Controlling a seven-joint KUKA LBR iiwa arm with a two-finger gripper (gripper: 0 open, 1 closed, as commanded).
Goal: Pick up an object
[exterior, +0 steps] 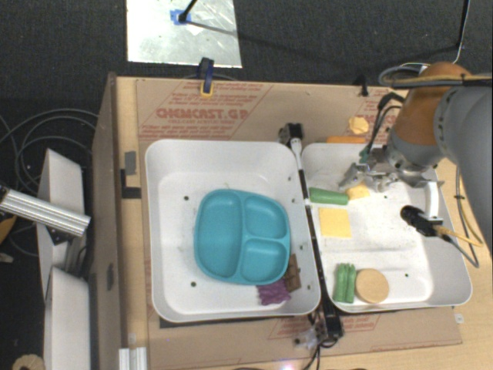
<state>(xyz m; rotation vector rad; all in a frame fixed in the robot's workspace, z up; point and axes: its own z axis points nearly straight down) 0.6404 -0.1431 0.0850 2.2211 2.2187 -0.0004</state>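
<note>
The end effector (368, 177) hangs low over the far part of the right bin (400, 251), at the end of the grey arm (454, 122) that comes in from the right. Whether it is spread or pressed together cannot be told from this slant, and nothing can be seen held in it.

A small yellow piece (359, 193) lies on the bin floor just beside the end effector, on its near side; whether the two touch cannot be told. A green bar (329, 197) lies just left of that piece, against the wall between the bins. A flat yellow square (335, 223) lies on the near side of the bar, close to it and apart from the end effector.

Well apart from the end effector, at the bin's near edge, a green bundle (344, 283) and a tan disc (373, 286) lie side by side, touching or almost so. An orange strip (346, 139) lies at the bin's far rim.

In the left bin (177, 183) a teal plate (243, 236) with three compartments lies flat. A purple scrap (271, 293) and a brown bit (293, 276) lie at its near right edge.

Both bins rest on the table (200, 110).
</note>
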